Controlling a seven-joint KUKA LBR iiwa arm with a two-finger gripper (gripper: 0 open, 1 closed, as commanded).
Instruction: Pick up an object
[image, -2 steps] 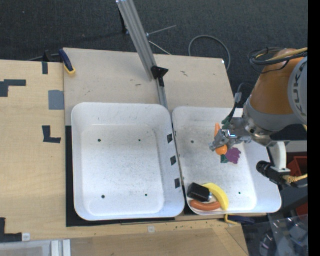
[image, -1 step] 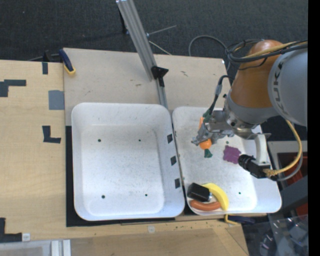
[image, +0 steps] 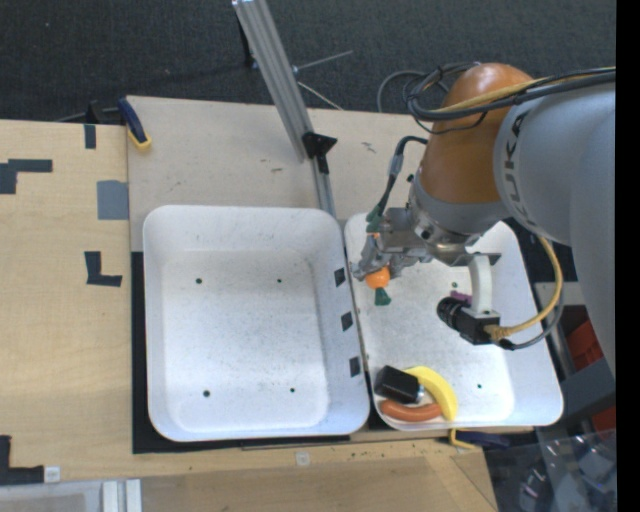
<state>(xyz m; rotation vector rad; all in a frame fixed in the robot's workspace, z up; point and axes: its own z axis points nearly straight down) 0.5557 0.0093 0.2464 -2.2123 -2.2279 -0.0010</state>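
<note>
The gripper (image: 384, 262) hangs below the orange band (image: 470, 150) of the arm, over the upper left part of the right bin (image: 520, 400), close to the wall it shares with the left bin (image: 240, 320). Its fingers are dark and bunched together in this slanted view, so how far they stand apart cannot be told. A small orange object (image: 380, 280) sits right at their tips, with a green bit (image: 381, 297) just under it; it may be a toy carrot, though it is too small to be sure. Its long axis runs roughly up and down in the view, the orange end toward the gripper and the green end pointing to the near rim of the bin. Whether it is pinched between the fingers or only lies beneath them on the bin floor is unclear.

At the near edge of the right bin lie three things close together: a black block (image: 396, 381), a yellow banana-shaped piece (image: 438, 388) curving around its right side, and an orange-red sausage-shaped piece (image: 408, 410) below them. The block touches the yellow piece. A black unit (image: 466, 322) with a yellow cable (image: 540, 310) hangs from the arm above the middle of the right bin.
</note>
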